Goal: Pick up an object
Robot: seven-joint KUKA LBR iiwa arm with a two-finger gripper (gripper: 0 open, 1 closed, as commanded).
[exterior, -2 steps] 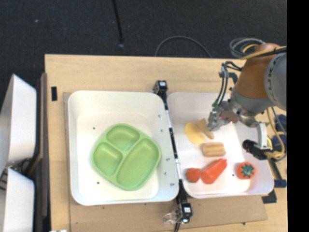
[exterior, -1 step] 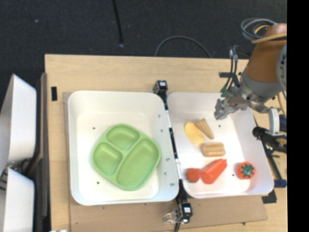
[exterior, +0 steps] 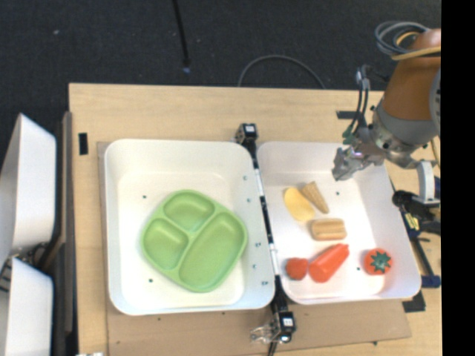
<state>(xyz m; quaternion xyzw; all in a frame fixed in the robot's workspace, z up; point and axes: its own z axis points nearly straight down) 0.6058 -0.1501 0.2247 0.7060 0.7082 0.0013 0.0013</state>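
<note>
the left bin (exterior: 119,221) carries a green divided plate (exterior: 194,239) lying flat near its middle, well apart from everything the arm could reach for at this moment. the right bin (exterior: 386,199) holds the small food toys, and any of them could be the object to pick up.

the gripper (exterior: 347,163) hangs over the upper right part of the right bin, near its back wall, with nothing between its tips. i cannot tell how wide it is set; it is dark and small against the white.

the orange carrot (exterior: 327,262) lies tilted near the front of the bin, touching or almost touching the red tomato (exterior: 297,268) at its lower end. a grab at either may catch both, or push one aside and close on air.

the yellow piece (exterior: 298,204) and the tan cone (exterior: 316,195) lie against each other in the middle, nearest the gripper. the same crowding risk applies, and the cone's taper could let it squirt out as the tips close.

the bread roll (exterior: 328,229) sits just below them, rounded and smooth, likely to roll off a poor pinch.

the strawberry (exterior: 378,262) sits alone near the front right corner, close to the wall, where a descending tip might strike the rim.
</note>
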